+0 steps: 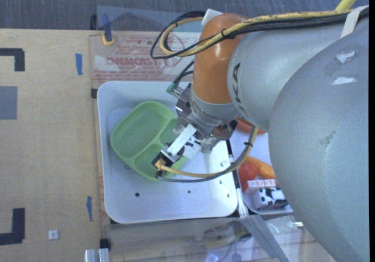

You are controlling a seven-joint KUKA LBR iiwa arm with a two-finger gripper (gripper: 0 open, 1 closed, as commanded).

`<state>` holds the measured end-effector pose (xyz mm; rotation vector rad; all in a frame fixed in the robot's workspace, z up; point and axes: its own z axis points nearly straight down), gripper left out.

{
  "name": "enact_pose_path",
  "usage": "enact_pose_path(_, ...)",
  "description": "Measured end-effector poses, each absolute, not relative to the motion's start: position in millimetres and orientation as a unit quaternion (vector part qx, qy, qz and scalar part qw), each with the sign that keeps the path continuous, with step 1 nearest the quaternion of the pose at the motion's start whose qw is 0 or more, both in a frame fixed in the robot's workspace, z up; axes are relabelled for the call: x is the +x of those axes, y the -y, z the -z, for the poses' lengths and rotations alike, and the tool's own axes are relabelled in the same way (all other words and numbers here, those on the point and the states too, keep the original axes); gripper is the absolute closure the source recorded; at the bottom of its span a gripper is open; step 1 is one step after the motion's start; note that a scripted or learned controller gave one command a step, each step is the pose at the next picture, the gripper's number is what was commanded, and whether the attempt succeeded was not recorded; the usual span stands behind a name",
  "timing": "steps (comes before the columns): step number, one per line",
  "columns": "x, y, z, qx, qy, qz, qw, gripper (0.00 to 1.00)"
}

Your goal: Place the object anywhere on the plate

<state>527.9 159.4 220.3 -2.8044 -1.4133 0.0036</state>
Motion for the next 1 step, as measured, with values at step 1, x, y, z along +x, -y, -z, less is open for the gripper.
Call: enact_pose_path(1, 575.4, -173.7, -208.5, -0.908, 0.420, -0.0009, 0.000, 1.00)
